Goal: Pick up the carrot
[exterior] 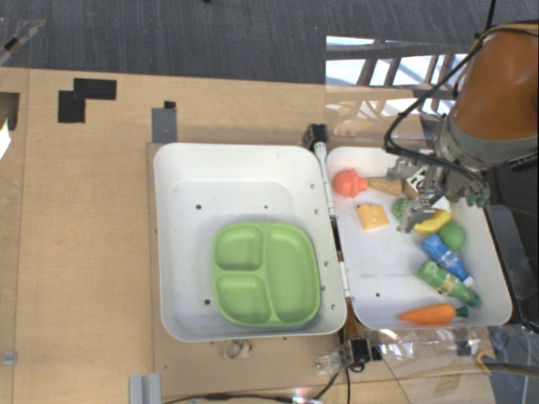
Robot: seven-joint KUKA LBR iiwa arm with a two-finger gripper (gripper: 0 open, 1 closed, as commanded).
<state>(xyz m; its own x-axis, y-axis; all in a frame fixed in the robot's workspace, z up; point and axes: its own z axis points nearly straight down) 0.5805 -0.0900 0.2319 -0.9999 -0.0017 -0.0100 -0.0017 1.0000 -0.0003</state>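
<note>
Dark carpet runs behind a pale wooden bench [76, 251] carrying two white bins. At left, the left bin [181, 175] holds a green divided plate [266, 273] and nothing that matters to the job. Across the hinge, the right bin [370, 268] is crowded along its far and right sides: a red-orange round toy [347, 183] at the top, a yellow cheese wedge [372, 216] below it, then a banana [432, 221], a green ball [453, 236], a blue bottle [444, 257] and a green bottle [446, 281]. The carrot [429, 314] lies on its side at the near edge of that bin, its leafy end pointing right, just beside the green bottle and close to the wall.

Further right, the gripper [417, 204] hangs over the upper part of the right bin, above the banana and beside the cheese, well apart from the carrot. I cannot tell how far apart its fingers are; nothing is visibly between them.

The main risk, as I judge it, is a descent where it stands now, which would catch the banana or cheese instead. Over the carrot, the near wall and the green bottle leave little room, so a finger could land on either, or nudge the carrot so it rolls away.
</note>
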